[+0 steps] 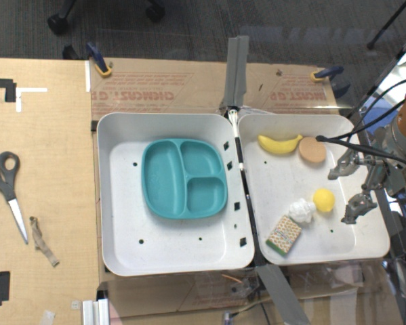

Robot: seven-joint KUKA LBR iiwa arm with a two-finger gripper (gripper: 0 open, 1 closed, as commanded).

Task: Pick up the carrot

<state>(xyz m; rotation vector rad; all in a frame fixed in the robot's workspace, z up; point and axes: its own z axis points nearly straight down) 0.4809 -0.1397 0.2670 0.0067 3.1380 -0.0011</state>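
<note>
Beside the spread metal fingers [352, 188] sits a round yellow ball [323, 200].

- dark grey carpet floor [189, 12] runs across the top
- what looks like an office chair base [87, 5] sits there, partly cropped
- brown cardboard [40, 181] covers the bench
- scissors [6, 188] lie at its left edge

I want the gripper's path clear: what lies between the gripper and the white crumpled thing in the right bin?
In the camera view, the yellow ball lies between the gripper and the white crumpled thing.
</note>
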